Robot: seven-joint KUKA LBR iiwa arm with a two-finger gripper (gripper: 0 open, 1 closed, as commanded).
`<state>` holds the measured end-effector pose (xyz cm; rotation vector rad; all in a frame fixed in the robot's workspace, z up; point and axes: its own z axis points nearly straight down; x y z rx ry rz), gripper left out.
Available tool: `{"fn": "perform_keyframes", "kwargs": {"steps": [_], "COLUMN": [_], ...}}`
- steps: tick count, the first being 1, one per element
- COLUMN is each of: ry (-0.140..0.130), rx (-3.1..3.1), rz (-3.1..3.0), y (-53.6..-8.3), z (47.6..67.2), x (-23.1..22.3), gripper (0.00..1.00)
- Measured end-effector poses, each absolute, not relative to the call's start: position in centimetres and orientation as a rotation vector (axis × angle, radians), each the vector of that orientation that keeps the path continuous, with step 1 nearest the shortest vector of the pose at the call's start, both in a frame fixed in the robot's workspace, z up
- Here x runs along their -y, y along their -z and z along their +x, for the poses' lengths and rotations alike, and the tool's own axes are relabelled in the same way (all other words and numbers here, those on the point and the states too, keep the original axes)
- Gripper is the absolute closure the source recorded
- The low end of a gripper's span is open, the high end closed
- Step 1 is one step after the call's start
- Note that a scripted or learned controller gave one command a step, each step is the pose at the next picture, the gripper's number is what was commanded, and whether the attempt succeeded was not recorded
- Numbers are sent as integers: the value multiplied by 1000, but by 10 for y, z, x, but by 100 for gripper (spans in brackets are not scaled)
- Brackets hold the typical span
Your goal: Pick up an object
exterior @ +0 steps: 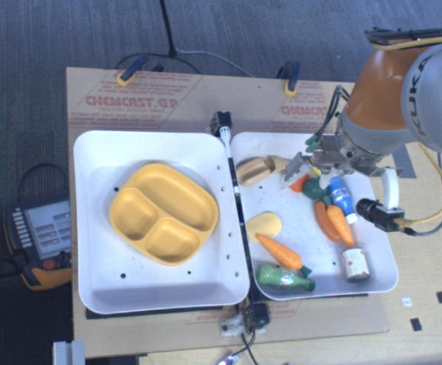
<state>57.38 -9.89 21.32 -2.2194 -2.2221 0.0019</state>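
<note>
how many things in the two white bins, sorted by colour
Yellow: 2, the yellow three-compartment plastic plate in the left bin and a pale yellow round piece in the right bin
Orange: 3, carrot-shaped toys
Green: 2
Tan: 1, a bread-like roll
Blue and white: 1, a bottle
White and brown: 1, a small cylinder
Total: 10

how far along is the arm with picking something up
Done: the arm has reached over the right bin, its end effector low near the bin's back edge, by the bread roll and the blue bottle. In hand: nothing visibly gripped. Left: close on one item and lift it; the carrots and the other toys lie on the bin floor.
</note>
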Motion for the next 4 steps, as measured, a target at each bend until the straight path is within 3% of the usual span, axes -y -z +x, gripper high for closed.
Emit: {"fn": "perform_keyframes", "kwargs": {"steps": [1,2,3,4], "ry": [-4,1,-25,22], "rx": [2242,2396,2335,2048], "rz": [-2201,-2032,-2087,-2417], "y": [-171,-98,-93,-94], "z": [593,589,659,538], "x": [147,167,119,155], "gripper": [0,0,0,0]}}
